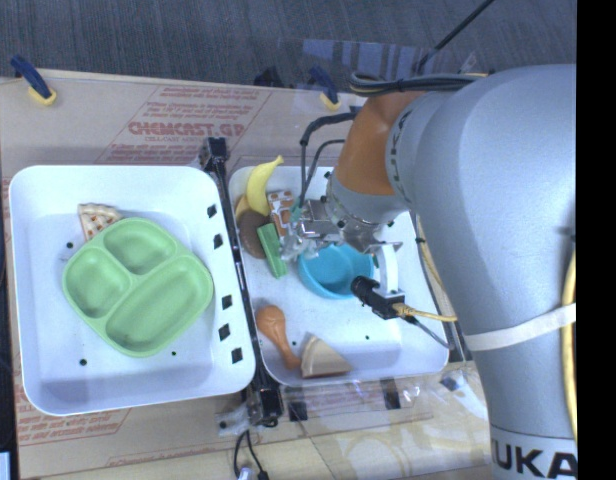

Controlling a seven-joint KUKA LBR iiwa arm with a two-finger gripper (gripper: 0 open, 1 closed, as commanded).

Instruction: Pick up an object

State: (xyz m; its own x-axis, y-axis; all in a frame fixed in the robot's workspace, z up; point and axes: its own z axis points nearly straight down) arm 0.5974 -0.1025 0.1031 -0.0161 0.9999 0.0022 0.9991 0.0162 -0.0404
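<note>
My gripper [300, 230] hangs low in the right bin [388, 353], over its upper middle. Its metal parts sit right above a blue bowl [335, 273] and next to a green block [271, 250]. A yellow banana [260, 183] lies at the bin's upper left, with a brown round piece [250, 233] below it. An orange spoon-like toy [274, 328] and a tan wedge [323, 358] lie near the front edge. The arm's wrist hides much of the bin's right side.
The left bin [38, 268] holds a green divided plate [138, 283] and a pizza-slice toy [96, 218] at its upper left. A black clipped divider [228, 268] runs between the bins. Cables trail from the wrist across the right bin.
</note>
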